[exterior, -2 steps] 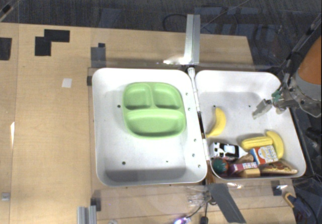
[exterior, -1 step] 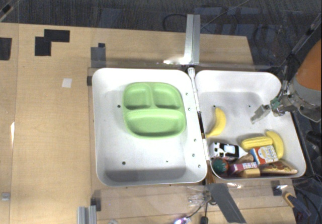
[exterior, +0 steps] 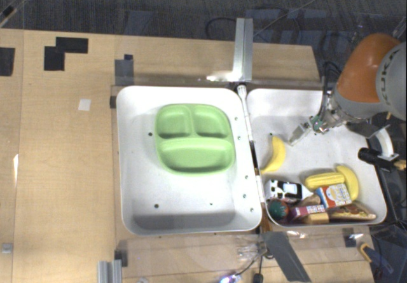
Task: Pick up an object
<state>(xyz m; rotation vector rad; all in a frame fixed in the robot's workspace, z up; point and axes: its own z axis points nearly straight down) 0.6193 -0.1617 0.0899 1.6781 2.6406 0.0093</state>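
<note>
While the gripper (exterior: 299, 134) hovers, a banana (exterior: 275, 154) lies just beside.

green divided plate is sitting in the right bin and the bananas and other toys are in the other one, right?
Not quite. The camera view shows the green divided plate in the left bin, not the right one. The bananas and other toys are indeed in the other one, the right bin.

Grey arm (exterior: 389, 81), orange wrist band
</note>
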